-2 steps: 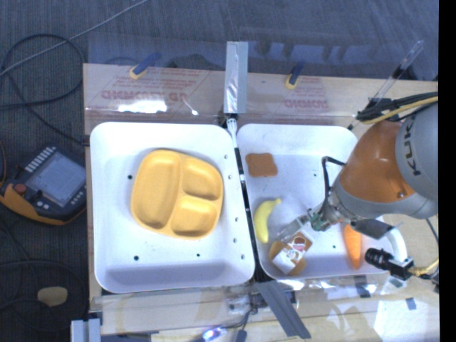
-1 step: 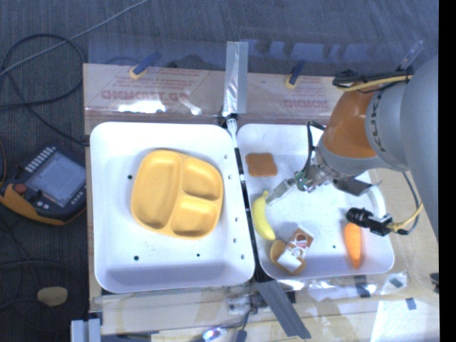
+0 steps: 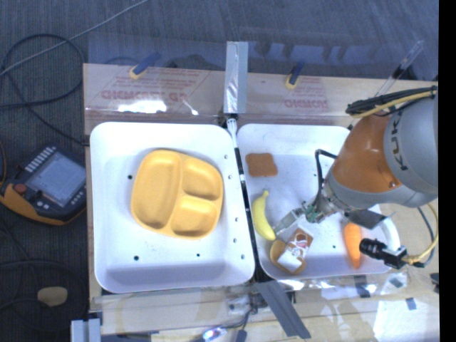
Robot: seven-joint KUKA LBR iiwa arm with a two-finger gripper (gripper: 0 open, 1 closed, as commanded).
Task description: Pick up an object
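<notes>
I see my gripper (image 3: 291,223) low in the right bin (image 3: 285,140), fingers spread and holding nothing, between the banana (image 3: 263,216) and a snack cup (image 3: 291,251) (carrot (image 3: 353,245) farther right).

Glossy yellow plastic tray (image 3: 177,193); smooth white plastic bins (image 3: 107,212); matt grey carpet (image 3: 43,20).

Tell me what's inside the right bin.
In the right bin: a brown square, a banana, a small carton, a carrot, and the gripper low among them. The arm covers the bin's right part.
</notes>
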